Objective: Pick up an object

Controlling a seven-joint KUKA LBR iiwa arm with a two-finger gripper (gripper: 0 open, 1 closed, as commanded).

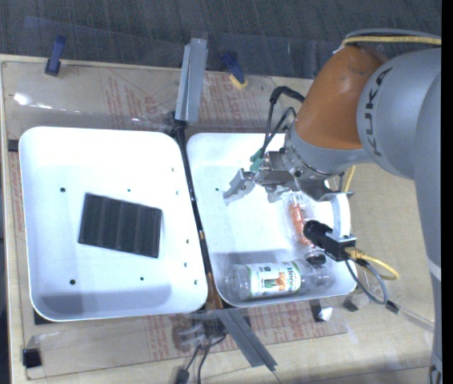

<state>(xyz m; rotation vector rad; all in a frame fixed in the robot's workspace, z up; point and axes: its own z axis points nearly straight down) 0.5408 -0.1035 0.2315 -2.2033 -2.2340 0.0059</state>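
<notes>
Picking is not yet done, as far as the view shows. Both white bins sit side by side on the worktop (pixel 18 78); the left bin (pixel 42 158) carries a dark ribbed rectangular pad (pixel 121 225). In the right bin (pixel 210 158), a clear plastic bottle (pixel 268 281) lies on its side along the near wall, and an orange item (pixel 298 219) lies beside the wrist, partly hidden. The gripper (pixel 246 181) hangs over the right bin's upper half, above bare floor, with nothing between the jaws; whether they stand open or closed I cannot tell. Descent, closing and lifting all remain.
</notes>
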